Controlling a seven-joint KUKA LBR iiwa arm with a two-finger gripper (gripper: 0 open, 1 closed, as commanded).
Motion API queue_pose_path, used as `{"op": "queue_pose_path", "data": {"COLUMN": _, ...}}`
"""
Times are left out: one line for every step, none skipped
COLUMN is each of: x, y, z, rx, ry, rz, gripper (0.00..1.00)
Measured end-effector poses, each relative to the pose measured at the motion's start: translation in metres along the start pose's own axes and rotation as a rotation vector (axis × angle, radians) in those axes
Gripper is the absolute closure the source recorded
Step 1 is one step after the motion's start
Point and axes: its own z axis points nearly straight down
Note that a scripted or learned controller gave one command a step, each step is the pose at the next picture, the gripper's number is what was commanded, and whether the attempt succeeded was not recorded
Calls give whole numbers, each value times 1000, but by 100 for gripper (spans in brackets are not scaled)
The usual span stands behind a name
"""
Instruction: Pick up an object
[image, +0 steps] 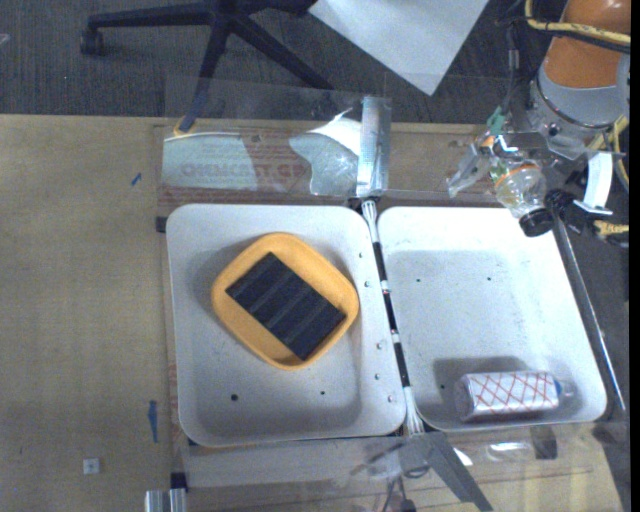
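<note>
In the left bin lies a yellow-orange rounded square object with a black ribbed top, set at a diagonal. A white cylinder with a red crosshatch pattern lies on its side near the front edge of the right bin. My gripper hangs above the back edge of the right bin, below the arm's orange band. It is well away from both objects, with nothing visibly held.
A divider of bin rims runs between the two bins. Behind the bins lie a clear plastic sheet and a metal strip. A chair base and a white sheet are on the floor beyond the bench.
</note>
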Motion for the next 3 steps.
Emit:
{"op": "queue_pose_path", "data": {"x": 76, "y": 6, "z": 91, "rx": 3, "ry": 2, "rz": -153, "gripper": 100}}
{"op": "queue_pose_path", "data": {"x": 76, "y": 7, "z": 80, "rx": 0, "ry": 1, "rz": -153, "gripper": 100}}
{"op": "queue_pose_path", "data": {"x": 81, "y": -21, "z": 63, "rx": 4, "ry": 3, "rz": -135, "gripper": 100}}
